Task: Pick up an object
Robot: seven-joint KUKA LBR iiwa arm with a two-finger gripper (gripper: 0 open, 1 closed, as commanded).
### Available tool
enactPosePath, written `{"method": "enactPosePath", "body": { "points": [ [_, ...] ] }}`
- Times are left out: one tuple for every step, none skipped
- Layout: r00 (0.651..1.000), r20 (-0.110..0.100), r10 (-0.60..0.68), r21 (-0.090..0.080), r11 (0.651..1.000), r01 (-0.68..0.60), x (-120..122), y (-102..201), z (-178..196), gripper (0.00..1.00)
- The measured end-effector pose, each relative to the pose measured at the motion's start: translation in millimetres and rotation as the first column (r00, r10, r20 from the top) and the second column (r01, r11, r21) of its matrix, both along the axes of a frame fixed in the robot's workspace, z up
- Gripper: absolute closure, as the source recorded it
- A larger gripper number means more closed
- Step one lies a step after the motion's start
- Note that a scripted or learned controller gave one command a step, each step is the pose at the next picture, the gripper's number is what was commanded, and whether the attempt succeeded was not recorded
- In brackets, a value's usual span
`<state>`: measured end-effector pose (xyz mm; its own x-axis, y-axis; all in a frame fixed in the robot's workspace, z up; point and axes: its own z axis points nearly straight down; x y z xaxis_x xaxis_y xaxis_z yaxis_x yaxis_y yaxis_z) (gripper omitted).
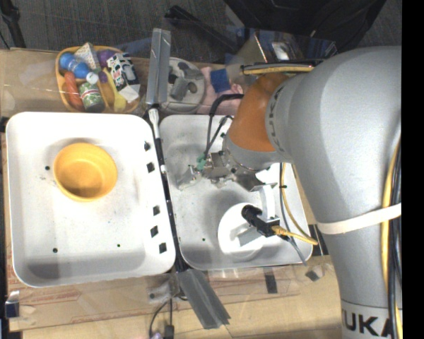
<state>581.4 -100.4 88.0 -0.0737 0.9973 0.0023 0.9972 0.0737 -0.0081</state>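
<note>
A yellow bowl (86,170) stands upright in the left white bin (28,260), toward its back left. My gripper (192,171) is low inside the right white bin (198,249), near its left wall and a little behind its middle, well to the right of the bowl. A small greenish bit shows at the gripper's tip; I cannot tell if it is a separate thing. The grey arm with its orange band (258,119) covers the back right of that bin.
Behind the left bin sits a yellow basket (92,80) with several small colourful items. A grey part (184,83) and a blue scrap (219,80) lie behind the right bin. A divider with black clips (155,189) separates the bins.
</note>
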Motion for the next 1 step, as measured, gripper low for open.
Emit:
{"method": "enactPosePath", "body": {
  "points": [
    [0.979, 0.001, -0.203, -0.002, 0.979, 0.203, 18.2, -36.0, 99.1, 0.00]
  ]
}}
